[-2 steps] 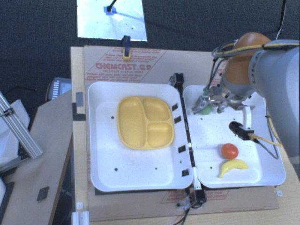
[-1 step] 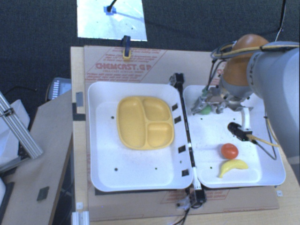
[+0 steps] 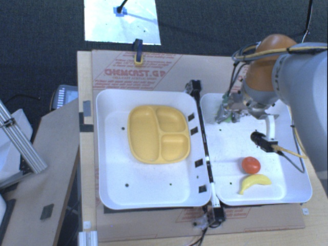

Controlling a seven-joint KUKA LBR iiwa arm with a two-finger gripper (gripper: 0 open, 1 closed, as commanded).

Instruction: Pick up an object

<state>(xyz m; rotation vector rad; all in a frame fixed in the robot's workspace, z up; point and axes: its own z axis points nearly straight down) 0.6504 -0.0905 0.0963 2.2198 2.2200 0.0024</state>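
While the tool (image 3: 227, 114) hangs over the far-left corner of the right bin (image 3: 287, 191), no object sits beneath it; that patch of bin floor looks bare. Tool width: cannot tell, the wrist hides the tip from this slant. Nothing visibly held.

Step in hand, by my reading: the approach, with no grasp made yet. Candidates lie well apart from the tool, toward the near side of the same bin: a red tomato (image 3: 250, 164), and just nearer than it a yellow banana (image 3: 254, 182), the two close together, possibly touching.

The next move calls for travel toward the near side and a little right, then a descent centred on one of them. The tomato is round and may roll off; the banana lies flat and low, so a grip across its narrow body seems the safer bet.

Further out: the left bin (image 3: 113, 181) holds a yellow divided plate (image 3: 158, 134), flat and broad, a poor pick. The ridge where the bins meet (image 3: 203, 137) stands between the tool and that plate.
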